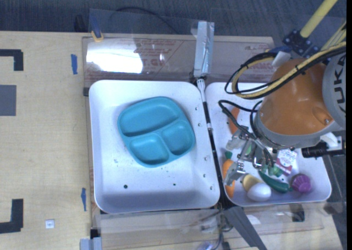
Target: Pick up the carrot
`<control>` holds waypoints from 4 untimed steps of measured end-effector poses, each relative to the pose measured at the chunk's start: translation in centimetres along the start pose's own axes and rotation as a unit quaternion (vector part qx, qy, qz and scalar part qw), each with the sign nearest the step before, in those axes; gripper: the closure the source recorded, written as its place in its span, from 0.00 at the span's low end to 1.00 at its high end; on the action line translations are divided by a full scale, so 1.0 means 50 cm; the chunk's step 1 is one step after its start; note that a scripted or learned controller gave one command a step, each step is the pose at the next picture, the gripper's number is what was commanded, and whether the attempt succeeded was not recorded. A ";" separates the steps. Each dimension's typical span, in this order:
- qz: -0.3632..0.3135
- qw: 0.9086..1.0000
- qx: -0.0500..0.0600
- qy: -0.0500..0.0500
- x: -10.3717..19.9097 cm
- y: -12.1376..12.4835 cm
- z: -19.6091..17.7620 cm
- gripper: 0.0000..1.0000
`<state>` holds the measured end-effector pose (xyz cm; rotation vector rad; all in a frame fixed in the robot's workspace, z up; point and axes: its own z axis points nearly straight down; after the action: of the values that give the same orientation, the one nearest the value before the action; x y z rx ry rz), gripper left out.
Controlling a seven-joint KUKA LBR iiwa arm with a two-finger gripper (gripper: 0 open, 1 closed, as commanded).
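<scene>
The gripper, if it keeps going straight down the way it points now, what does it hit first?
Probably the orange carrot at the left wall of the right white bin. The gripper hangs among the toy food beside it; depth is unclear from above, so it could land on the bin floor instead.

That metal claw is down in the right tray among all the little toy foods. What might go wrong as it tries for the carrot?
Two risks, as I judge it. The gripper sits in a tight cluster: the carrot lies close to a white egg and a green vegetable, so it may catch the wrong item. The carrot also lies near the wall of the right bin, which could block a finger or let the carrot slip away.
</scene>
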<state>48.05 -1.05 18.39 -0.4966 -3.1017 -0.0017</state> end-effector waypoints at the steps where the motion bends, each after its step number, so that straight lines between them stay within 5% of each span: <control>1: -0.123 0.992 0.000 -0.002 -0.038 -0.115 0.000 0.00; 2: -0.385 0.923 -0.001 -0.002 -0.016 -0.045 -0.001 0.00; 3: -0.385 0.923 -0.001 -0.002 -0.016 -0.046 -0.001 0.00; 4: -0.572 0.821 -0.001 -0.002 -0.023 -0.015 0.000 0.00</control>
<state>48.89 -2.12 18.39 1.3679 -2.8340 -0.0029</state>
